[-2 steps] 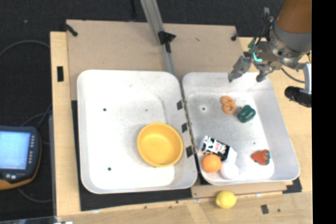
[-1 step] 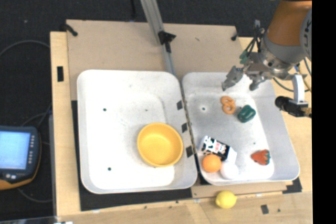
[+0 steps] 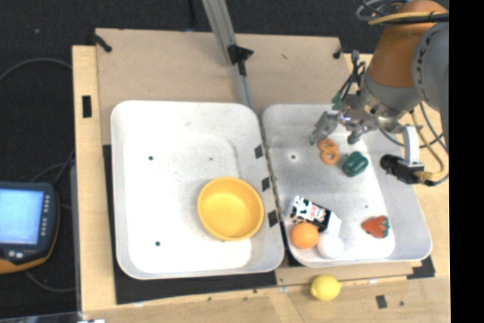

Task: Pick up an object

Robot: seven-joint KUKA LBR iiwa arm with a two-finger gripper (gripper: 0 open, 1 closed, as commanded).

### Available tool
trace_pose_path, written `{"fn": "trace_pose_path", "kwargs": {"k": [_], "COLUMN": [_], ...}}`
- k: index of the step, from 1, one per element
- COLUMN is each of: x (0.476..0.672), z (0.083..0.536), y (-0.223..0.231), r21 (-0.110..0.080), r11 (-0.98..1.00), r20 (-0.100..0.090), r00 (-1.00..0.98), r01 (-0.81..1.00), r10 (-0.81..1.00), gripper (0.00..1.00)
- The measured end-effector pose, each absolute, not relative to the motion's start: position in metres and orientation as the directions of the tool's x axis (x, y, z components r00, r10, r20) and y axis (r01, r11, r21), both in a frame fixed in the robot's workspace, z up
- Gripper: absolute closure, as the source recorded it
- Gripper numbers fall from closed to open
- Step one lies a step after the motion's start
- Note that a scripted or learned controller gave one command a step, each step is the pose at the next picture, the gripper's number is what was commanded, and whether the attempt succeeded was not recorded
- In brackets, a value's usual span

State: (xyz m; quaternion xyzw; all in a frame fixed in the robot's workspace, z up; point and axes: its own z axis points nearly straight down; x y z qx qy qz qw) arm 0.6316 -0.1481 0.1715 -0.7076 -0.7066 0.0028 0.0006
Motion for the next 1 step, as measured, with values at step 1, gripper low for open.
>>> {"fn": "trace_pose_path", "kwargs": {"k": [1], "x": [0.6317], "z": [0.1294], "y": [-0.1508], "r21": [-0.003], "r11": [-0.002], "r20": [-0.003], "r00": [0.002], "r01": [1.000], "r10": [1.000], "gripper": [0.00]}}
